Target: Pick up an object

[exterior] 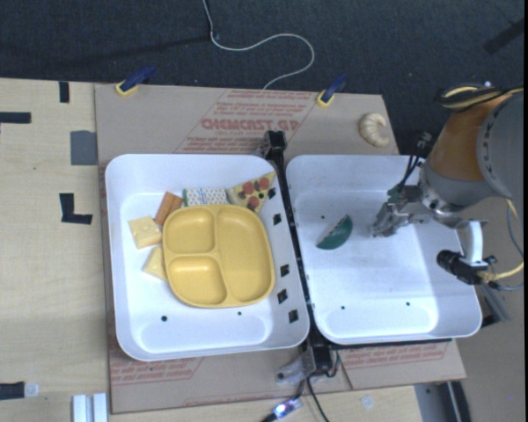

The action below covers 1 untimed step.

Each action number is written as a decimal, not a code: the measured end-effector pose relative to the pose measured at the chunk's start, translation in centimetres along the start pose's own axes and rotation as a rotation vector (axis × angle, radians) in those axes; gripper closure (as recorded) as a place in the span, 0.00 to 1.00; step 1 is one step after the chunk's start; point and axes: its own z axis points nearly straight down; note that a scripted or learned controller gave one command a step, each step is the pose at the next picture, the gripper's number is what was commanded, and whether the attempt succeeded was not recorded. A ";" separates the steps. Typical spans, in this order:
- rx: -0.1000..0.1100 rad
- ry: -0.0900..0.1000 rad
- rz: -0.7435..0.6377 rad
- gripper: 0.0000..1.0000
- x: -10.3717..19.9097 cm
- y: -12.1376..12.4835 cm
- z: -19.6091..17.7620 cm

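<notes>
Left bin has a yellow divided plate sitting on some flat cards, too wide and slick to pinch. In the right bin there's a small green wedge lying alone near the divider: looks light and stiff, so I'd grip across its narrow width. The claw hovers just beside it; can't tell how it's set.

Glossy yellow plastic plate in smooth white plastic bin; matt cardboard underneath.
</notes>
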 end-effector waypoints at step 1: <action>-0.003 0.002 0.002 1.00 0.2 0.5 -5.9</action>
